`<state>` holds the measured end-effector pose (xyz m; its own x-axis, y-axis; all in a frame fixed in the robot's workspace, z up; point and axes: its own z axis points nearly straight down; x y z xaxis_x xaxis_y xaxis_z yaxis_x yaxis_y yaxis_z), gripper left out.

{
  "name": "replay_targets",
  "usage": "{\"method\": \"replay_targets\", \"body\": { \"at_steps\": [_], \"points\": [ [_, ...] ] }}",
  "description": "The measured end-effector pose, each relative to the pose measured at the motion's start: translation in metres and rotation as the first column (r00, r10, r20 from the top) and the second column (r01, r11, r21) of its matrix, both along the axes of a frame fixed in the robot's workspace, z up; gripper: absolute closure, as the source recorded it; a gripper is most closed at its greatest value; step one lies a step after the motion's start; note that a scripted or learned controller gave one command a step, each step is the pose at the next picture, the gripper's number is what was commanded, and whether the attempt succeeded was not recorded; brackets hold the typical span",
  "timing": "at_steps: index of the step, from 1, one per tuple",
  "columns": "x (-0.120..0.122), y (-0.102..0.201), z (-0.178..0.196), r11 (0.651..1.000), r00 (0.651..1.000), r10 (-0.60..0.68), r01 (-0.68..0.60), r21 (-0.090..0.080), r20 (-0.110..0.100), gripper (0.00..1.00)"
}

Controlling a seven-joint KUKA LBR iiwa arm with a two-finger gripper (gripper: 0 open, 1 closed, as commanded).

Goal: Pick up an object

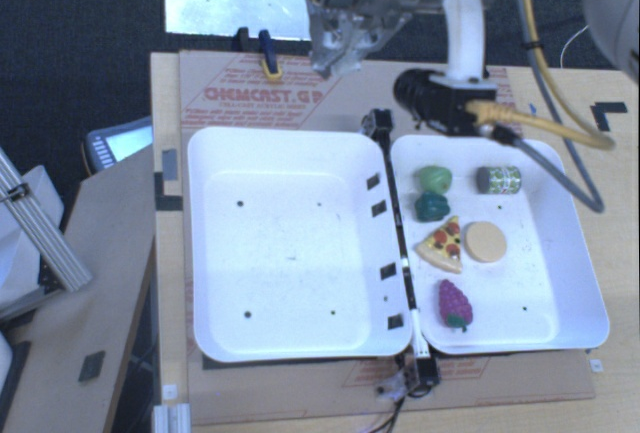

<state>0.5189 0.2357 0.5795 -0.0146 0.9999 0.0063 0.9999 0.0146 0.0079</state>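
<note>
The right white bin [570,251] holds several small things: a light green lump [434,178], a teal lump [432,207], a grey and green can [498,180] lying on its side, a toy pizza slice [441,246], a round tan biscuit [485,242] and a purple grape bunch [454,304]. My gripper [330,61] hangs high at the top of the view, above the cardboard behind the left bin [290,241], well away from all of these. I see nothing hanging from it.
A row of black clips [385,211] runs along the seam between the two bins. A blue and yellow clamp [268,56] sits on the cardboard's back edge. A tablet [120,143] and a metal rail [40,221] lie off the bench's left side.
</note>
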Motion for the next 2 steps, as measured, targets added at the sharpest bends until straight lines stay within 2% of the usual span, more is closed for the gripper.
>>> {"method": "replay_targets", "body": {
  "at_steps": [1,2],
  "points": [
    [0.000,0.000,0.000,1.000,1.000,0.001,-0.001,0.000,-0.001,0.00],
    [0.000,0.000,0.011,1.000,1.000,0.003,-0.003,0.001,0.002,1.00]
  ]
}}
